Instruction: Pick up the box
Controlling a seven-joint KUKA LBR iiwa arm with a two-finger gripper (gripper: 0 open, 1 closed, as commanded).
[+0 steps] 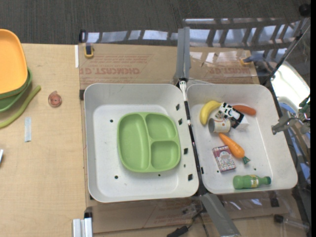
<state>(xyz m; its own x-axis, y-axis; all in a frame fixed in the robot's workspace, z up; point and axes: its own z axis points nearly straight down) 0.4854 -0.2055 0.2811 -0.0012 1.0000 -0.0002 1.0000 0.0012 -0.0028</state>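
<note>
Camera view from above: the box [223, 159], small and pink-and-white, is seen lying flat on the floor of the right bin [281, 167], toward its near half. It is flanked by a carrot [233, 146] just beside its upper right corner, and a green bottle [252, 181] is laid on its side nearer the front rim. Further back, a banana [209, 111], a cup [220, 125], a black-and-white toy [230, 114] and a second carrot [244, 110] are clustered together. A green divided plate [148, 142] is held by the left bin [98, 172].

What appears to be the gripper [282, 125] is seen at the right bin's far right rim, well apart from the box; whether it is spread or pressed together cannot be told. Nothing is seen held in it.

The task is judged not yet begun: the box is untouched, and the approach, the grasp and the lift are all left to be done.
</note>
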